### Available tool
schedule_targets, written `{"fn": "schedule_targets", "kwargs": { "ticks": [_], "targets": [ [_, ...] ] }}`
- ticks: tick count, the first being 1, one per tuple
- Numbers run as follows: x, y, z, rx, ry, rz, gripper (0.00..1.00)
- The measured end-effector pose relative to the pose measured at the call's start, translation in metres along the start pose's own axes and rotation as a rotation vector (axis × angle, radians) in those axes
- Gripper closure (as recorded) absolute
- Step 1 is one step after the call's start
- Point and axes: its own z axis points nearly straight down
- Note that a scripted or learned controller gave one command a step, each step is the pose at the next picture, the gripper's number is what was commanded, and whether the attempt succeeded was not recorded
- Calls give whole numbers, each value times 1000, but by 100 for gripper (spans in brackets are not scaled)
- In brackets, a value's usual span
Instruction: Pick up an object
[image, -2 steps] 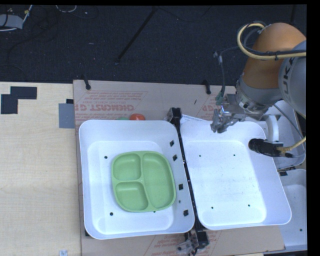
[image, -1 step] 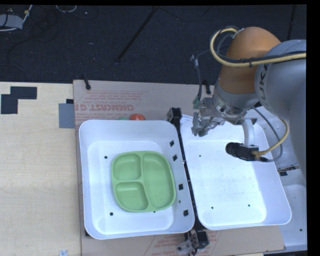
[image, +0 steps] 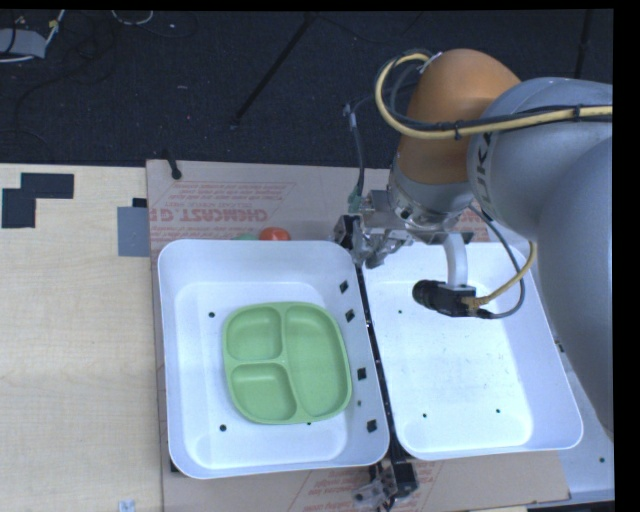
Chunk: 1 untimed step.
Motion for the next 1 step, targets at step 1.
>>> {"fn": "schedule_targets", "kwargs": {
  "ticks": [1],
  "targets": [
    [48, 4, -7, -1, -1, 0, 100]
  ]
}}
